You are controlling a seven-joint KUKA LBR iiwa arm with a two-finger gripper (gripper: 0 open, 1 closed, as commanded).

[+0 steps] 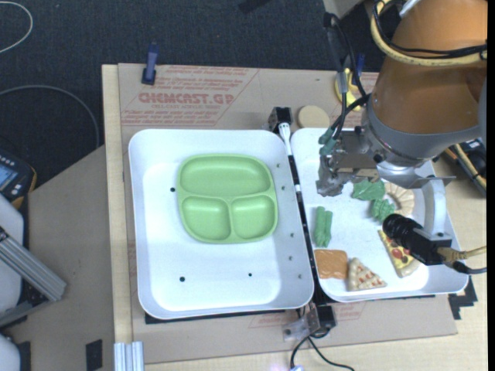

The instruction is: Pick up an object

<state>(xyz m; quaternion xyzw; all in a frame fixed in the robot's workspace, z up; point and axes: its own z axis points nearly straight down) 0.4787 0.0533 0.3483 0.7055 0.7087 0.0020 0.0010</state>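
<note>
The end effector point(331, 182) hangs low over the far left part of the right shallow white bin point(441, 284), close to the wall shared with the left shallow white bin point(155, 230). This view does not show whether it is open or closed, and no object is visible in its grasp.

The nearest candidate is the green elongated plastic toy vegetable point(322, 226). It lies flat on the bin floor just beside the end effector, toward the near edge. Its long axis runs roughly from far edge to near edge, parallel to the shared wall. The approach is judged to need a short shift toward the near edge, with closure across the narrow width.

- Green leafy plastic toy pieces point(373, 195) lie just beside the end effector on the arm's side.
- An orange-brown toy toast slice point(332, 263) lies near the vegetable's near end, beside a triangular toy pizza slice point(363, 275).
- The shared wall stands close to the vegetable and limits clearance on that side.
- A pale green divided plastic plate point(228, 198) sits in the left bin, well apart.
</note>
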